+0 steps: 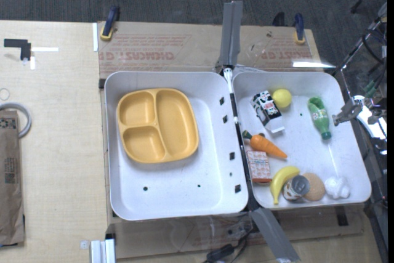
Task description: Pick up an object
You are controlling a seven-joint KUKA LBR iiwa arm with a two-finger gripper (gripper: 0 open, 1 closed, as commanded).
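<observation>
Gripper (346,113) hovers by the right bin's (354,145) far rim, beside the green bottle (319,118); can't tell its grip state. That round bottle could roll away if nudged.

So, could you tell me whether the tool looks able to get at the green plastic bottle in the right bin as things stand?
Probably yes: the tool sits at the right bin's edge, beside the green plastic bottle, which lies apart from the other items with nothing on top.

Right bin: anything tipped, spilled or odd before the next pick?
Nothing spilled. In the right bin the green bottle and milk carton lie on their sides; banana, can and carrot crowd the near edge.
</observation>
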